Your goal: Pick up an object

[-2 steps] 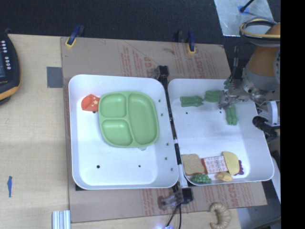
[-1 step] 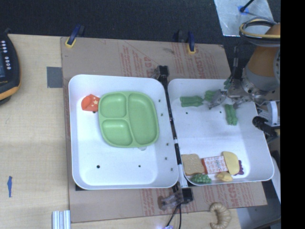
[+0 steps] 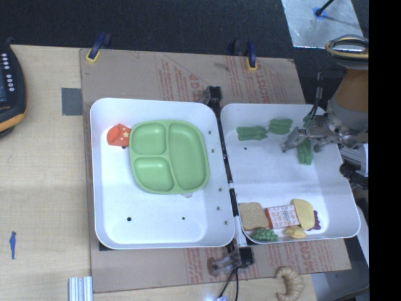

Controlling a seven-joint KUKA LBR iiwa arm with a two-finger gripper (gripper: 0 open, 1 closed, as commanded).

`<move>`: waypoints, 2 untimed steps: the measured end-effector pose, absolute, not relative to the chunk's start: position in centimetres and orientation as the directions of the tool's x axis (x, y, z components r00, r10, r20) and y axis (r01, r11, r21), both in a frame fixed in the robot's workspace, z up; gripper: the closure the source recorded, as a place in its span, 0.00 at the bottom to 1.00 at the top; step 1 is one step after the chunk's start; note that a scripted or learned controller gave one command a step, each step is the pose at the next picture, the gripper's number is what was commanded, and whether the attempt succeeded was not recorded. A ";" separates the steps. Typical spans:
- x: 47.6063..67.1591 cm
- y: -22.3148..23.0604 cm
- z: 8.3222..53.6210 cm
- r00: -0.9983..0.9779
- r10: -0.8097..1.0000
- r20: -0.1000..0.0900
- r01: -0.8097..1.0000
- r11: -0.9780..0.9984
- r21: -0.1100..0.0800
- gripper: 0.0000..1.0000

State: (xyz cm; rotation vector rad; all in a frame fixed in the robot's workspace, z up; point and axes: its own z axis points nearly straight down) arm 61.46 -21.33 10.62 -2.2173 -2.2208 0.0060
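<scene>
Camera view puts our gripper [image 3: 303, 144] over the right bin [image 3: 338, 196], jaws spread astride a green piece [image 3: 305, 155] lying on its floor. We should settle lower, centre, then close before lifting.

Light wooden table [image 3: 44, 187] carrying a clamped cardboard sheet [image 3: 182, 77], with dark carpeted floor [image 3: 156, 11] beyond its far edge.

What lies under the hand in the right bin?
The hand sits over a green piece in the right bin; the piece's lower end sticks out below it. Its upper end is covered, so any contact is unclear.
</scene>
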 end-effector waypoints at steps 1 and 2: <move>61.6 -21.2 11.8 -0.007 1.000 0.000 1.000 0.007 -0.004 1.00; 56.0 -18.9 12.6 -0.002 1.000 0.002 1.000 0.002 -0.008 1.00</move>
